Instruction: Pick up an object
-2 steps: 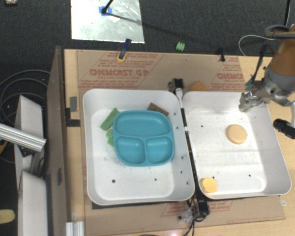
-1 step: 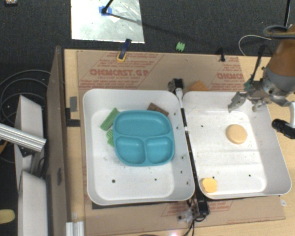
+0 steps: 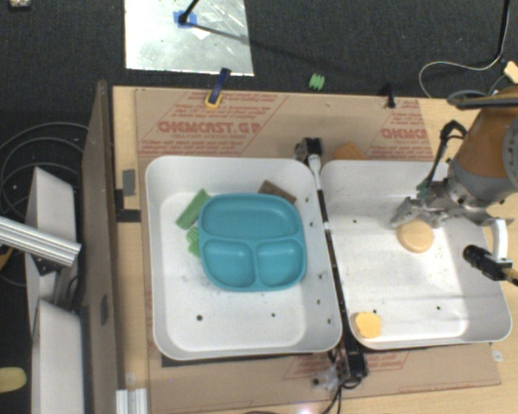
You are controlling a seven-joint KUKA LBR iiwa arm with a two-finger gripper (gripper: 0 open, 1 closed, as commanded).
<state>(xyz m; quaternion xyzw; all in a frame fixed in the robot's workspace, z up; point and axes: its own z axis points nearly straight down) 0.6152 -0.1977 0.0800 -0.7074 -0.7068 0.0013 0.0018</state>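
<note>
- The gripper (image 3: pixel 420 215) hangs low over the right bin (image 3: pixel 466 322), in its upper right part, with the grey arm (image 3: pixel 492 158) and its orange band coming in from the right edge
- Just under and touching the front of the gripper lies a pale tan round piece (image 3: pixel 416 236), resting on the bin floor; it sits a little below and to the left of the wrist
- Whether that round piece is between the gripper's tips or merely beside them cannot be told, and the hand's own state cannot be told either, since the metal parts blur together there
- A second object, a small orange round piece (image 3: pixel 368 324), lies near the lower left corner of the right bin, well apart from the gripper
- The left bin (image 3: pixel 177 317) holds a blue divided tray (image 3: pixel 250 241), which covers most of its middle
- A green strip (image 3: pixel 191 209) pokes out from under the tray's upper left edge, and a brown piece (image 3: pixel 276 190) shows at the tray's upper right edge
- Both bins rest side by side on a cardboard sheet (image 3: pixel 242 119) with red lettering
</note>
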